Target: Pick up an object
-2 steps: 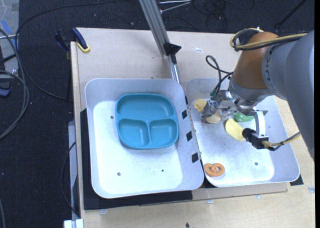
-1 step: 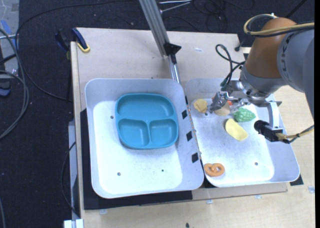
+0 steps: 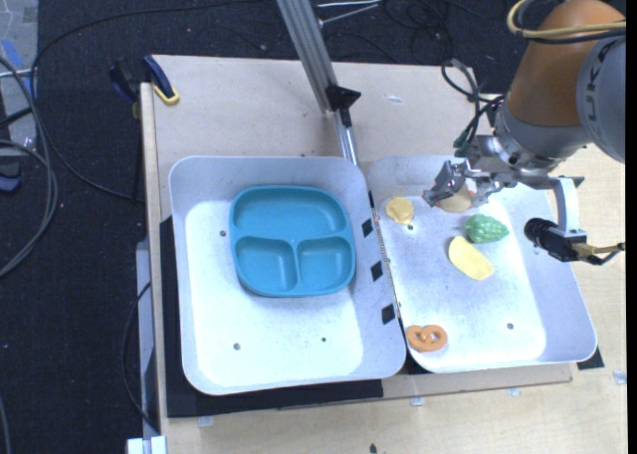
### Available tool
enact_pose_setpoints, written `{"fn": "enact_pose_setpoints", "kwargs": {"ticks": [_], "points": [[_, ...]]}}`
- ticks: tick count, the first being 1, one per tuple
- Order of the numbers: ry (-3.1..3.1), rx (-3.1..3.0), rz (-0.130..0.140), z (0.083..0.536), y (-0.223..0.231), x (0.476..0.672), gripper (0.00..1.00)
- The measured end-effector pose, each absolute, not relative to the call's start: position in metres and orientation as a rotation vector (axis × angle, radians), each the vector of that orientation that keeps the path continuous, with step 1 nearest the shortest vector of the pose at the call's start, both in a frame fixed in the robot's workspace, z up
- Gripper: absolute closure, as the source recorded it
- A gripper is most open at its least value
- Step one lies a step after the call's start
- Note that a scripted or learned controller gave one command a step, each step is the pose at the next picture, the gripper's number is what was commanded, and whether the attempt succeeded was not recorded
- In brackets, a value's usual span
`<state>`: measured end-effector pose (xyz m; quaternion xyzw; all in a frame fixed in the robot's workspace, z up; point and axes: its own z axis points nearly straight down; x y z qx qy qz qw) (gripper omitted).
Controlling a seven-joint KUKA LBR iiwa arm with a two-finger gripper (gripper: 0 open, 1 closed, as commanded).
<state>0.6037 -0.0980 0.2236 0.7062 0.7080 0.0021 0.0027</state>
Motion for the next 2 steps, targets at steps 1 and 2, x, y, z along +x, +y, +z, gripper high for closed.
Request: {"fn": "enact_pose_setpoints", "kwargs": {"ticks": [1, 2], "points": [[2.222, 2.217, 0.004, 0.244, -0.098, 0.605, 1.00], [2.231, 2.213, 0.003, 0.252, -0.043, 0.600, 1.00]]}}
